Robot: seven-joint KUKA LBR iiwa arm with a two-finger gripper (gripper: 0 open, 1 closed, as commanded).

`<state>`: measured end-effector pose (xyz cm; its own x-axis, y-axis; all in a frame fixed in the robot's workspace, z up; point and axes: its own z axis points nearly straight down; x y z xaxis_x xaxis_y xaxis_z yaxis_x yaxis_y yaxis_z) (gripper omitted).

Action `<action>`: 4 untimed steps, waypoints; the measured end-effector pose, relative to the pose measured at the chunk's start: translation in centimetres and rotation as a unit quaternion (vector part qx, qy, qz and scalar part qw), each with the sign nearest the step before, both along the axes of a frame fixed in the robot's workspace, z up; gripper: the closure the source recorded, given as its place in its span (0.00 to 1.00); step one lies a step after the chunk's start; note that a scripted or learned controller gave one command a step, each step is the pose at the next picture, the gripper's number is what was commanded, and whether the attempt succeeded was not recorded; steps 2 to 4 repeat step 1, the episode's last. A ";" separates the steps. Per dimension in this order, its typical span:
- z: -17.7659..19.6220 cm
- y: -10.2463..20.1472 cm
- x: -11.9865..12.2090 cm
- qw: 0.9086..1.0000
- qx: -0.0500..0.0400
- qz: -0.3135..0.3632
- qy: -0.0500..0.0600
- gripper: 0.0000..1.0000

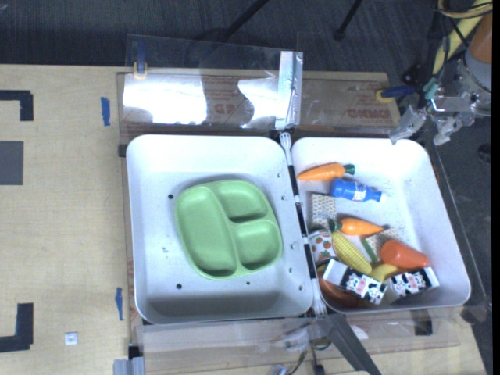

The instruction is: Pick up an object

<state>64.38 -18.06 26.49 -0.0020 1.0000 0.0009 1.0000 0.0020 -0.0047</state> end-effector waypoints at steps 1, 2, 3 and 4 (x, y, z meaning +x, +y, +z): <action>3.5 1.4 2.4 0.998 -0.002 -0.070 -0.003 0.00; 3.5 1.4 2.4 0.998 -0.002 -0.070 -0.003 0.00; 3.5 1.4 2.4 0.998 -0.002 -0.070 -0.003 0.00; 3.5 1.4 2.4 0.998 -0.002 -0.070 -0.003 0.00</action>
